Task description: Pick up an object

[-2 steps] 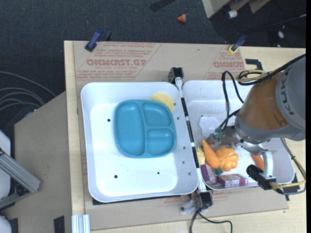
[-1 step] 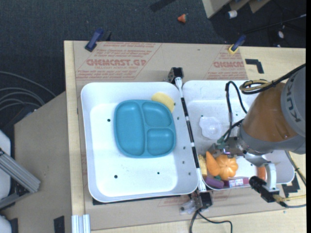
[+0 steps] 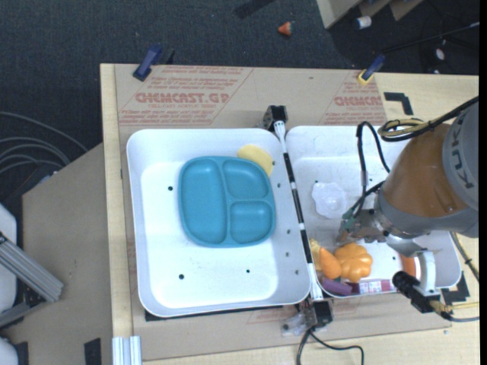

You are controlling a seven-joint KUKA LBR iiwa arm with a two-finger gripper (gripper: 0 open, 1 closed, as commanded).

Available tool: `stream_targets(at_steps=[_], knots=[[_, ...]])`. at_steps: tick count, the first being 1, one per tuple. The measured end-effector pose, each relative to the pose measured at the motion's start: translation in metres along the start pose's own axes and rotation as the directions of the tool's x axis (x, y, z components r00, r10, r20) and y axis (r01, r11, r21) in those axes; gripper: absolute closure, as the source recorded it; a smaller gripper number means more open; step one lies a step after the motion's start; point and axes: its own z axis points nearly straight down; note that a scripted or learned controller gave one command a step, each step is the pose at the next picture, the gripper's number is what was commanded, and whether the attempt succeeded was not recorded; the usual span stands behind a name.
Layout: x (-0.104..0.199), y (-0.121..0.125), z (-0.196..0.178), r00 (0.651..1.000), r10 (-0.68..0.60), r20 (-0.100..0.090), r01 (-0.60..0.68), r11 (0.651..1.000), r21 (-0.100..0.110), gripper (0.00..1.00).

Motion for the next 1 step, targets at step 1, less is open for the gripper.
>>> stream_targets(at_steps=[1], knots=[[0.0, -0.0013, 0.0007, 1.0, 0.0, -0.001, 0.0, 1.0, 0.004, 0.0]])
